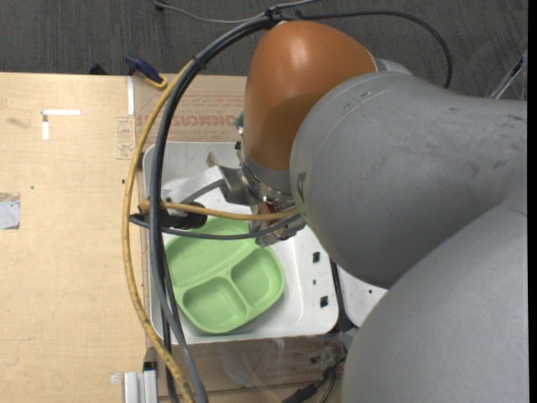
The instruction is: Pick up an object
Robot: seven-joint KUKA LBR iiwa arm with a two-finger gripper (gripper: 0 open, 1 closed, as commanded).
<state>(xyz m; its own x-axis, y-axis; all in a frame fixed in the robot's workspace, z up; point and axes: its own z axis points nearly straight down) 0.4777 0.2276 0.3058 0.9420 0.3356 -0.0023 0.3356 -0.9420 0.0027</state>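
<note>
white bin (312,296) on wooden bench (63,250) (dark carpet (75,19) behind)

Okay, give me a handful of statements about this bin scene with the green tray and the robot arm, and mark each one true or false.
1. A green divided tray lies in a white bin. True.
2. The tray is red. False: it is light green.
3. The arm's orange band sits above the bin. True.
4. The tray lies on the wooden bench surface at the left. False: it lies inside the bin.
5. Cables run along the bin's left side. True.
6. The tray is a single undivided dish. False: ridges split it into compartments.
</note>
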